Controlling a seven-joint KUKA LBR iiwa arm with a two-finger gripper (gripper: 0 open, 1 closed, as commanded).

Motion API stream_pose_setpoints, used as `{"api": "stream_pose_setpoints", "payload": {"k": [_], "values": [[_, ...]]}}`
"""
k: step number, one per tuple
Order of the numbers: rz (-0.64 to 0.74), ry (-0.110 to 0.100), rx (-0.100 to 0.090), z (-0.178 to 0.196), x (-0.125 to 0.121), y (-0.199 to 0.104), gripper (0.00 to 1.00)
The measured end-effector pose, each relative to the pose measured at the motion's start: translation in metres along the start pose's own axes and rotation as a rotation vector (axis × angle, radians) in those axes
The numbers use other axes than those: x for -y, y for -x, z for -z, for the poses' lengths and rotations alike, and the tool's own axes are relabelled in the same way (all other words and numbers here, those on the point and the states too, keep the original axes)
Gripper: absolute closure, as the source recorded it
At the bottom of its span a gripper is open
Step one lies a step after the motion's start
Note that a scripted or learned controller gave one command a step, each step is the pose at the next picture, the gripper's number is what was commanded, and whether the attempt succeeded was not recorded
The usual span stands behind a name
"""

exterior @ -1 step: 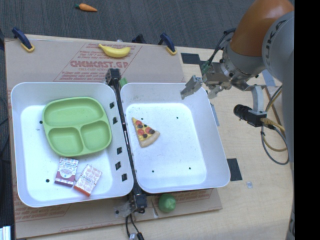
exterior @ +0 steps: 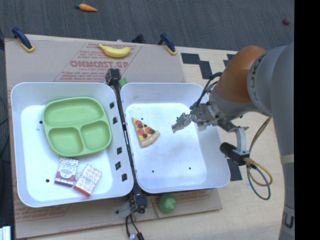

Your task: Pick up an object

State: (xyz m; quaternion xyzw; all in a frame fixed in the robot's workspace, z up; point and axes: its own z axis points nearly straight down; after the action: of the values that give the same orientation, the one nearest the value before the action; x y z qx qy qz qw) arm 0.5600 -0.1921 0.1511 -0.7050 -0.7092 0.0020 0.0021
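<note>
A small green ball [exterior: 167, 202] sits on the bench's near edge. In the right white bin [exterior: 215, 171] nothing is lifted yet: the flat toy pizza slice [exterior: 144, 131], red-dotted yellow with a tan crust, lies near the divider. The gripper [exterior: 181, 122] hangs just beside it; I cannot tell its state.

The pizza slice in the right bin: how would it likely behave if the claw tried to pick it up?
The pizza slice lies flat on the bin floor, so fingers would probably struggle to get under its thin edges. It looks like a small toy, likely light and stiff. Pushed, it would probably slide on the smooth white bin, not roll.
</note>
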Motion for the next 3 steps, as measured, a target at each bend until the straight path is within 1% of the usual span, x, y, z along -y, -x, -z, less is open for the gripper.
{"api": "stream_pose_setpoints", "payload": {"k": [1,2,3], "values": [[0.0,0.002,0.001,-0.053,-0.02,0.018,0.0],[-0.002,0.005,-0.001,-0.058,-0.097,0.019,0.0],[0.004,0.004,-0.002,-0.048,-0.098,0.018,1.0]]}}
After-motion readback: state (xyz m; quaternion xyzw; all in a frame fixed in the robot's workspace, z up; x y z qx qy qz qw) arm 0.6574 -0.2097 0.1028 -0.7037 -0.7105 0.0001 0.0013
